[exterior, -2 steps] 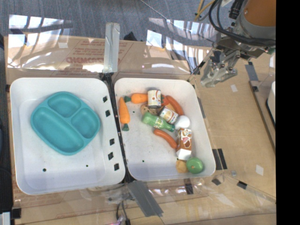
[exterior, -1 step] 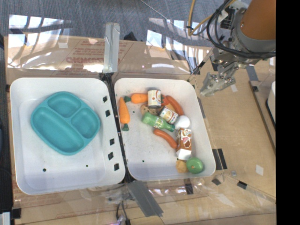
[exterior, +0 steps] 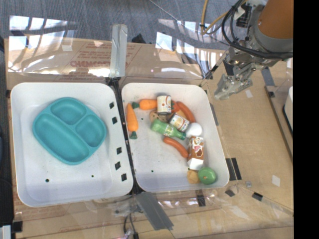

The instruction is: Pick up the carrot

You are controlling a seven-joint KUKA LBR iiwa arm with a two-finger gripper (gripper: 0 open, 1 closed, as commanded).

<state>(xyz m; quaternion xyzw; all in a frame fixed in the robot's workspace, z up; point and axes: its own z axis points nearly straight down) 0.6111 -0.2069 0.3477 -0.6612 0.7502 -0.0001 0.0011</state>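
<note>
Hand: I'm hovering the hand (exterior: 232,85) outside the right bin (exterior: 144,180), at two o'clock; grip state, cannot tell.
Carrot: the carrot (exterior: 131,120) is lying at nine o'clock against the wall.
Risk: I'm expecting a wall strike.

You've got two bins side by side on the desk (exterior: 259,148). Left bin (exterior: 30,183) holds the tray (exterior: 70,130). Carrot (exterior: 131,119) lies in the right bin (exterior: 149,173) by its left wall, w/ the other stuff piled to its right.

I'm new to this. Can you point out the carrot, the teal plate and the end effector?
carrot (exterior: 131,120): camera view, middle of its orange body.
teal plate (exterior: 52,144): camera view, its outer rim.
end effector (exterior: 232,87): camera view, between its fingertips.
</note>
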